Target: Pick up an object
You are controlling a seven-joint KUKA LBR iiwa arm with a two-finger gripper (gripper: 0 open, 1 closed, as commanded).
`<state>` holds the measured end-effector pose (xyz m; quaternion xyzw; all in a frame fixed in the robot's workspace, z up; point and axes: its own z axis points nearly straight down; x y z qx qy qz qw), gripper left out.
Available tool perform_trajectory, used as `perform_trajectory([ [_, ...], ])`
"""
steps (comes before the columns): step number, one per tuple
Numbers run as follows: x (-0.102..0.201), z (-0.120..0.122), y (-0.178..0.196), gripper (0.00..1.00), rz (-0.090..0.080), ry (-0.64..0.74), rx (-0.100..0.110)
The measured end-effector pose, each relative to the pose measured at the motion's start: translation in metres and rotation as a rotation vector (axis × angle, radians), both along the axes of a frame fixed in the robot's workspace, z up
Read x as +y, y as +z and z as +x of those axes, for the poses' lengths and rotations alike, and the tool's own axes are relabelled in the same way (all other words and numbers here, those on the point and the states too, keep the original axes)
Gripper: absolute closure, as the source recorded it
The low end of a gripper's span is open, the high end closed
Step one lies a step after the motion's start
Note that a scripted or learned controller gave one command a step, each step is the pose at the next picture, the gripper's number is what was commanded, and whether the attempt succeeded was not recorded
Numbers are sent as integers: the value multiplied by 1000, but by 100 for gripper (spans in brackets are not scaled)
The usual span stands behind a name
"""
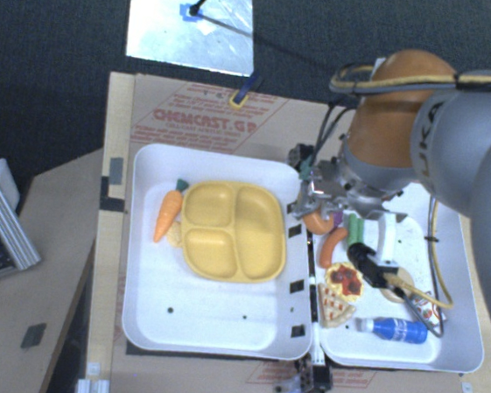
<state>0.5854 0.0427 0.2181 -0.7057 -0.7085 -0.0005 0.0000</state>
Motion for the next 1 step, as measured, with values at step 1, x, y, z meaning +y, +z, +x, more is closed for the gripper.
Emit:
perform_trajectory([
  [1,-6,-4,3,100,0,-2,1],
])
